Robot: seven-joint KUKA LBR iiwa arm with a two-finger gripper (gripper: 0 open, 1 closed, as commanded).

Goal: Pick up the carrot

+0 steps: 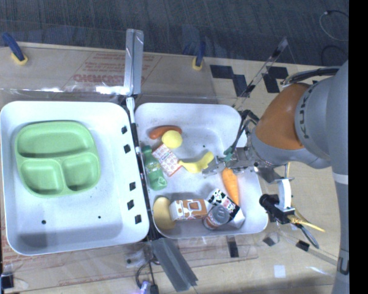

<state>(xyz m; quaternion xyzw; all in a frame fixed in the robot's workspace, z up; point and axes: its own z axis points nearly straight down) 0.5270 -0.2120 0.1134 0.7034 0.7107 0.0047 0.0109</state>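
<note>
Carrot lay in the right bin, near its right wall, orange, pointing roughly toward the lower edge of the view, just beside the black-and-white carton and the can. It was resting on the bin floor, not lifted, so the pick was judged not yet done.

Gripper sat low over the bin, just above the carrot's upper end and close to the banana. Whether it touched either was unclear. Approach looked nearly complete; closing on the carrot and lifting remained.

State of the jaws: could not tell; the wrist and dark fittings crowded that spot and the fingers did not resolve. The carrot's upper tip possibly ran under the gripper, so its full length was uncertain.

Left bin held a green divided tray.
</note>
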